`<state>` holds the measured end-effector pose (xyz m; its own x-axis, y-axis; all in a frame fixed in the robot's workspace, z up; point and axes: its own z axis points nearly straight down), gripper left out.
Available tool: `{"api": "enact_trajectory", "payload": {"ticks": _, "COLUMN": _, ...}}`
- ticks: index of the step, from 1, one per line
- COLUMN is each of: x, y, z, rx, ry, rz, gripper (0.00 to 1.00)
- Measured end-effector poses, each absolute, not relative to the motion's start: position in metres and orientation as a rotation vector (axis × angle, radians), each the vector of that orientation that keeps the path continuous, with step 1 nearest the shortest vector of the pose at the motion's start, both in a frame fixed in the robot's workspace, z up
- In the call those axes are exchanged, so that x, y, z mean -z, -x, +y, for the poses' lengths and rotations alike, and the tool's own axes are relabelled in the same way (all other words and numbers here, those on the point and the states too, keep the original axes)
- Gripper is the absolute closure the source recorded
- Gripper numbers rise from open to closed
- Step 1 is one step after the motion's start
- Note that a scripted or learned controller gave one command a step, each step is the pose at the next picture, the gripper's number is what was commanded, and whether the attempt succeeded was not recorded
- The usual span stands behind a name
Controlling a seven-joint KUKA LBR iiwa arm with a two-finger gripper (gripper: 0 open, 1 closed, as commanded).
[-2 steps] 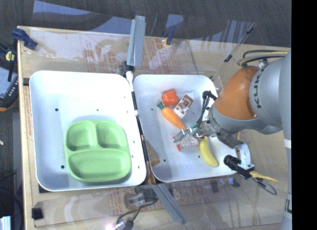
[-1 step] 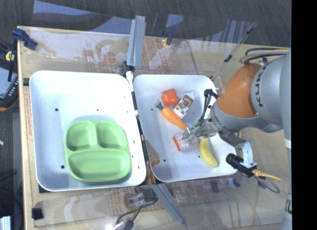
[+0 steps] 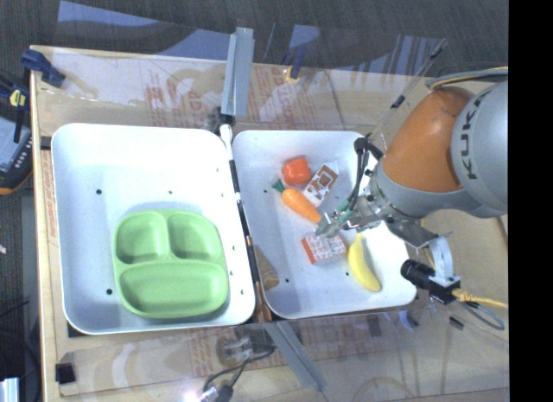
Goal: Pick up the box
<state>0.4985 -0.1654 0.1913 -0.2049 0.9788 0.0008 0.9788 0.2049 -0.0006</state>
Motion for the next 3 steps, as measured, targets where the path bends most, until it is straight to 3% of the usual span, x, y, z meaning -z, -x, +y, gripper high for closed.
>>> {"api": "enact_trajectory", "payload": {"ticks": 1, "x": -0.218, "y": -0.494, "z": -0.105, "rx": 0.000, "ry": 1.706, "rz": -2.639, "gripper": 1.00}}
{"api": "enact_trajectory", "payload": {"ticks": 3, "x": -0.239, "y": -0.497, "z": -0.105, "rx": 0.000, "ry": 1.699, "rz": -2.647, "gripper": 1.00}}
